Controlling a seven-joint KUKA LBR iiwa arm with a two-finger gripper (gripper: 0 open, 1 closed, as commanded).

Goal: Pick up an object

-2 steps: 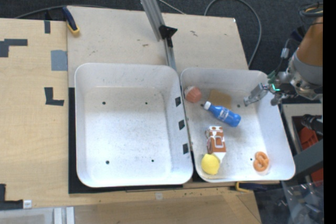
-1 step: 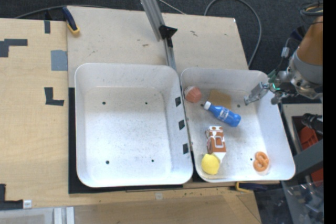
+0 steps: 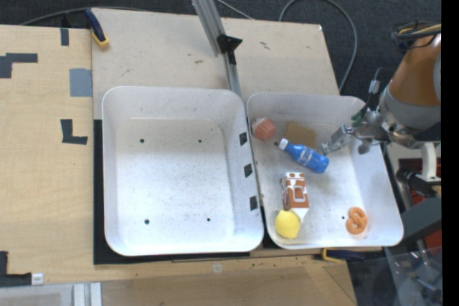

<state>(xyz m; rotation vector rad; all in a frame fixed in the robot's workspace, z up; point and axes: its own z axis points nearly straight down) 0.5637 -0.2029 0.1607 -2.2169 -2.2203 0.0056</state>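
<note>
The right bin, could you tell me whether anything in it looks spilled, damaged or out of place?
Nothing stands out. The blue plastic bottle lies on its side, and the yellow ball touches the brown-and-white carton, but that is ordinary clutter in the shallow white right bin.

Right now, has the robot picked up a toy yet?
Not yet. Done: the pincer has reached into the right bin, beside the blue bottle. In hand: nothing visible between its fingers. Left: grabbing and lifting something; the bottle, yellow lemon and orange ring all lie on the bin floor.
</note>
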